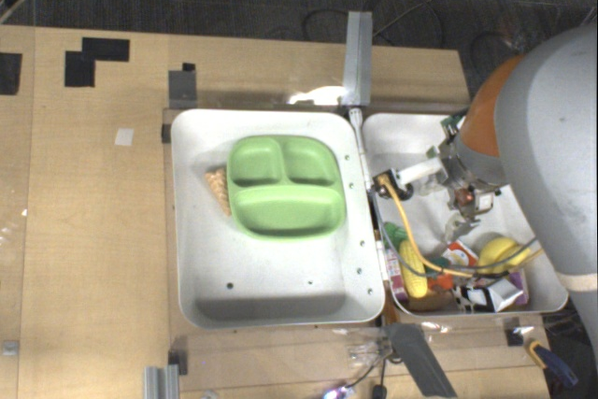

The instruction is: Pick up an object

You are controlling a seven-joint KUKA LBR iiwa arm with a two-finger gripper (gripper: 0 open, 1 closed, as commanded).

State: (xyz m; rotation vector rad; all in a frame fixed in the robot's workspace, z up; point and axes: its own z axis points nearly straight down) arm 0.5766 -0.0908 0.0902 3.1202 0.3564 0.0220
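Green divided plate (284,184) flat in left bin (201,229), bare floor toward near wall. Gripper (464,201) low in right bin (411,137), state impossible to tell. Lemon (497,249) just beside, clutter packed against near edge.

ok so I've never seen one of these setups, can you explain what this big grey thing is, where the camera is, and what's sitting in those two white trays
The big grey shape with the orange band is a robot arm, reaching in from the right. The one camera is fixed above the bench and looks down at a slant. Below it two shallow white bins sit side by side on a wooden bench. The left bin holds a green divided plate with a small tan item tucked at its left edge. The right bin has a pile of small things at its near end, among them a yellow lemon-like piece. The arm's gripper hangs over the right bin; whether it holds anything is too cluttered to tell.
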